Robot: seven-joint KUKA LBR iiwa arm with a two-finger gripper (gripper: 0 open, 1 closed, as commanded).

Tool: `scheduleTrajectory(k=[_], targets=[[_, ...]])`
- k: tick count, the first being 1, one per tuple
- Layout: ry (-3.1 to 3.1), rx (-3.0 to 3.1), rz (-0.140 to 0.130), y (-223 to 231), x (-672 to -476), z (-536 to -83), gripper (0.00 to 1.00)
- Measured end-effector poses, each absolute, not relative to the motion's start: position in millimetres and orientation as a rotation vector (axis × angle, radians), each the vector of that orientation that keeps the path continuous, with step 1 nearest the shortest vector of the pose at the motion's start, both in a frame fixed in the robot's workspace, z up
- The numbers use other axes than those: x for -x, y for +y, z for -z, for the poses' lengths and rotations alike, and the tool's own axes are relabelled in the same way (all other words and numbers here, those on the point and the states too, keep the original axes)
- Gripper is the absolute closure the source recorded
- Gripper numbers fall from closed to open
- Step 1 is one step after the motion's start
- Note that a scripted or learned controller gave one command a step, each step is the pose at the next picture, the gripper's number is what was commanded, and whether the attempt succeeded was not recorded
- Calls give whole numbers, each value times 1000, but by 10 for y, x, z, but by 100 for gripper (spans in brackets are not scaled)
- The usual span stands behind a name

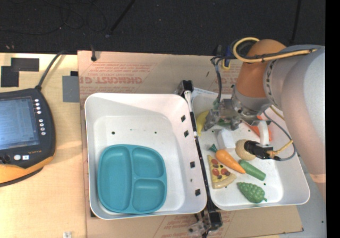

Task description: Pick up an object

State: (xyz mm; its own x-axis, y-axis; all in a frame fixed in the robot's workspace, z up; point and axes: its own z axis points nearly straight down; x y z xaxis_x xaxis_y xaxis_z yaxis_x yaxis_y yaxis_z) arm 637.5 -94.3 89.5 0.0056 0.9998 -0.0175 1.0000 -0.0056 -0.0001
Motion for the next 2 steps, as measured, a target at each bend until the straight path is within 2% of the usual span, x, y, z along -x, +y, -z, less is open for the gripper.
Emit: scheduleTrajectory(k=[1, 2], targets=[[2217, -2225, 4, -1330, -6192, -1164, 0], [2226, -2228, 6, -1145, -5454, -861, 0]])
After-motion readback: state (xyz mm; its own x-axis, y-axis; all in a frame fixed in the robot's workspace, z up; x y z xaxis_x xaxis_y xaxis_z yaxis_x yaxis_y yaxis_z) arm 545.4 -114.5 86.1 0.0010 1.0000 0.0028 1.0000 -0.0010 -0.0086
